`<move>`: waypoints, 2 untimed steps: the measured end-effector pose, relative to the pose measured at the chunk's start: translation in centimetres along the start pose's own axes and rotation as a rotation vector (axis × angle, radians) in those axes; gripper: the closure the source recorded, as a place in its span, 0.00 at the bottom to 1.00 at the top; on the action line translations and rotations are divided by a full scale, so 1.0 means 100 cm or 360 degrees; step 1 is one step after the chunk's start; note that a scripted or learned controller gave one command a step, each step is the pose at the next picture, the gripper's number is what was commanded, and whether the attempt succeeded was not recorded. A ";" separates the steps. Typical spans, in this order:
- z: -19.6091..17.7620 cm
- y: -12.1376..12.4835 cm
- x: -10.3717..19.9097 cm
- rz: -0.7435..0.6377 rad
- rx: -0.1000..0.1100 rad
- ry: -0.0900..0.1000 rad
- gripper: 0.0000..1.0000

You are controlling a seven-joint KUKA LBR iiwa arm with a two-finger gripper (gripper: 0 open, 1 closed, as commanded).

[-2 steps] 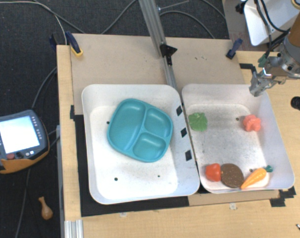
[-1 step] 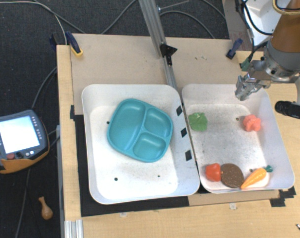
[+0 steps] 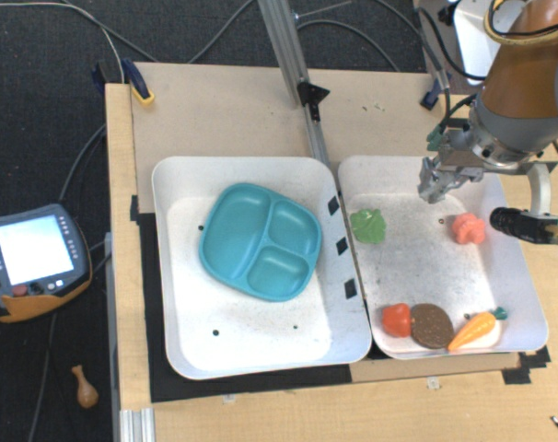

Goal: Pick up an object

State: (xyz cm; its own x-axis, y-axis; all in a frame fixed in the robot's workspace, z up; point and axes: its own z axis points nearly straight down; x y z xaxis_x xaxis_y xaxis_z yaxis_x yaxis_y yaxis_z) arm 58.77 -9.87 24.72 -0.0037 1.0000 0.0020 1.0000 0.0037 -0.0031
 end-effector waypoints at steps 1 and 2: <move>0.001 -0.017 0.039 0.0001 0.0000 0.0000 1.00; -0.004 -0.033 0.086 -0.0002 -0.0001 0.0001 1.00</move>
